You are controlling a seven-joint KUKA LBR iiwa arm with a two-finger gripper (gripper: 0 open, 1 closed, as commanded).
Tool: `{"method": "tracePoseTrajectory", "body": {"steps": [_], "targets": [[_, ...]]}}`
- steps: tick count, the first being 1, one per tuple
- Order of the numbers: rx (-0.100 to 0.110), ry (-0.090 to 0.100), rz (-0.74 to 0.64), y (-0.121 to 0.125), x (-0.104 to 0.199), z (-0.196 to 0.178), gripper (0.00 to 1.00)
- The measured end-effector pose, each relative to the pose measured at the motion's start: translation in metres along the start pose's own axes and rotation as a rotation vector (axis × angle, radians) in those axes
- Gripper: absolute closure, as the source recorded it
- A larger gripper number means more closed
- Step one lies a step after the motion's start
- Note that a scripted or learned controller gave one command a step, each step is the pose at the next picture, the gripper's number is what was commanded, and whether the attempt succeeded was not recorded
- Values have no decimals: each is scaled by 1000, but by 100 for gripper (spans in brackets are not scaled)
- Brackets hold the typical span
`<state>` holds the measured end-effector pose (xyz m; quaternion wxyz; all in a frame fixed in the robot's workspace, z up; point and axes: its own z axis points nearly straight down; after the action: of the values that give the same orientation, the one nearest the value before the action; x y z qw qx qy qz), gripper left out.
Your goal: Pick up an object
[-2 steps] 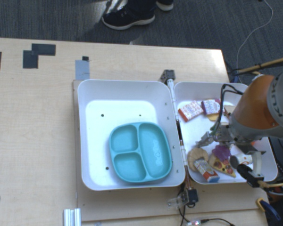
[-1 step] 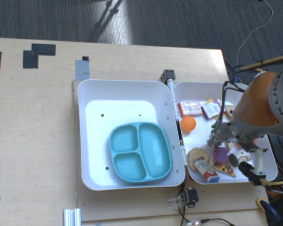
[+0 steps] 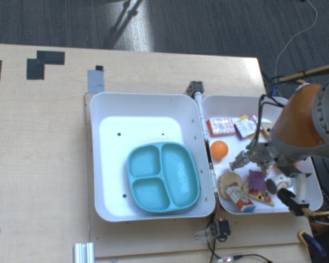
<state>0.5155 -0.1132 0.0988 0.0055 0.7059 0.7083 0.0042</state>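
Note:
The right bin (image 3: 312, 193) holds several small objects. An orange ball (image 3: 219, 149) lies near its left wall. Two small packets, a red-and-white packet (image 3: 221, 126) and a pinkish packet (image 3: 245, 127), lie at the back. A tan round piece (image 3: 230, 180), a red-and-white item (image 3: 241, 202) and a purple object (image 3: 256, 179) sit near the front. My gripper (image 3: 261, 163) hangs low over the middle of this bin, just above the purple object and to the right of the ball. The arm's orange band (image 3: 299, 119) hides the bin's right part.
The left bin (image 3: 112, 119) holds a blue three-compartment plate (image 3: 163, 177) in its front half. A metal clamp (image 3: 196, 87) sits at the back where the bins meet. Cables (image 3: 219, 232) run along the bench's front edge.

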Motion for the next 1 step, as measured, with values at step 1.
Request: {"method": "tracePoseTrajectory", "body": {"steps": [1], "targets": [[-3, 0, -2, 2, 1, -11, 100]]}}
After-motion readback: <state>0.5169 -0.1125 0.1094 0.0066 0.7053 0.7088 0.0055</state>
